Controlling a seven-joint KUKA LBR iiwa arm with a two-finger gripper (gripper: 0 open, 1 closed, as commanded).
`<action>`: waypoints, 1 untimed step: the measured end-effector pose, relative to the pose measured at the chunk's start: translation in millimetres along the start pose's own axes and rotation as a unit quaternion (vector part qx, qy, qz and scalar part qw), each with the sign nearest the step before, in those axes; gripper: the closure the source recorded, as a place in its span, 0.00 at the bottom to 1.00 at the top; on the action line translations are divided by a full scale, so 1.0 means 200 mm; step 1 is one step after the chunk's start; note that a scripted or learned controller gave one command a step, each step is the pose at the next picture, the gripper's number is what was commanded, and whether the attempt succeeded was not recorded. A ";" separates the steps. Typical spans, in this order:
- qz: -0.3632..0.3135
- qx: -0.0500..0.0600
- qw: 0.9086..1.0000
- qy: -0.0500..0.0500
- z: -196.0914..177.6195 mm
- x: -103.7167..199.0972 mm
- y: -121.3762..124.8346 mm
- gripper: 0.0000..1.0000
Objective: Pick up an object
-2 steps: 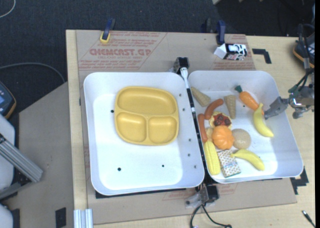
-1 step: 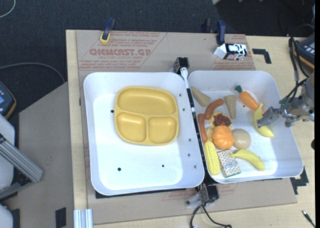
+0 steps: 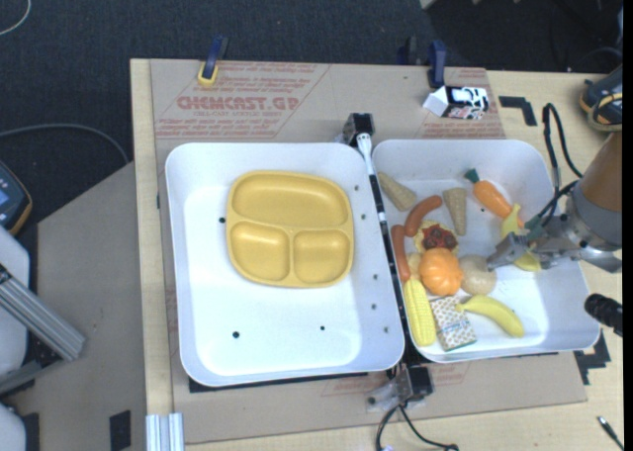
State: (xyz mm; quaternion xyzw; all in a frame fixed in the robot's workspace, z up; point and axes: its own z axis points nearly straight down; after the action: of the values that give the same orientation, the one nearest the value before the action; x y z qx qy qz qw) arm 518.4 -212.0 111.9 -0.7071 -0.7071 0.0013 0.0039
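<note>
The right bin (image 3: 514, 157) holds several toy foods: a carrot (image 3: 491, 198), a sausage (image 3: 423, 212), a small pumpkin (image 3: 441, 270), a corn cob (image 3: 418, 310), a banana (image 3: 495, 314), a cone (image 3: 456, 209), a beige wedge (image 3: 397, 191) and a patterned packet (image 3: 451, 322). My gripper (image 3: 510, 251) comes in from the right and sits low over the bin's right half, its tip close to a small yellow-green piece (image 3: 528, 261) and a pale round piece (image 3: 478, 279). Nothing shows between its fingers.
The left bin (image 3: 193, 271) holds a yellow three-compartment plate (image 3: 290, 226). A black divider clip (image 3: 358, 129) sits between the bins at the back. Cables (image 3: 554, 142) run along the bench's right side. A small black-and-white tag (image 3: 457, 101) lies behind the right bin.
</note>
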 end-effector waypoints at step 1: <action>0.001 -0.008 1.000 -0.003 0.11 -0.01 0.02 0.00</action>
State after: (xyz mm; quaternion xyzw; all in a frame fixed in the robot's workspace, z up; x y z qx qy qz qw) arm 522.1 -213.3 89.0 -0.7075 -0.7067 -0.0022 -0.0038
